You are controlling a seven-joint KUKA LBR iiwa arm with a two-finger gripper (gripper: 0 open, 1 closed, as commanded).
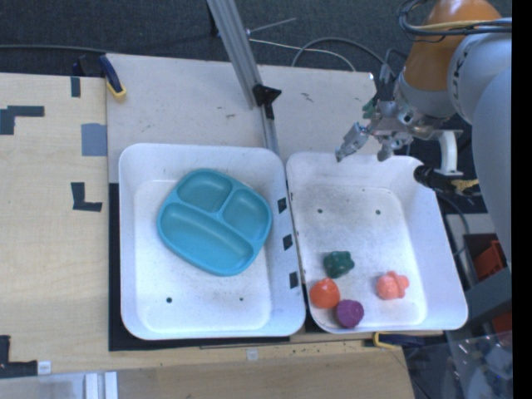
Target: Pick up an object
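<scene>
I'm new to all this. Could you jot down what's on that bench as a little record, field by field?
Left bin: blue divided plate
Right bin: dark green piece, orange-red piece, purple piece, salmon-pink piece, all near its front edge
Gripper: above the right bin's far edge, fingers apart, nothing between them
Task state: no object picked up yet

Glossy plastic plate (215, 220); matt wooden bench (50, 223).

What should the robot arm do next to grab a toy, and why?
Probably swing the open tool toward the camera and lower it over the green toy. It hangs at the right bin's far rim holding nothing, and all four toys lie at the near end.
</scene>
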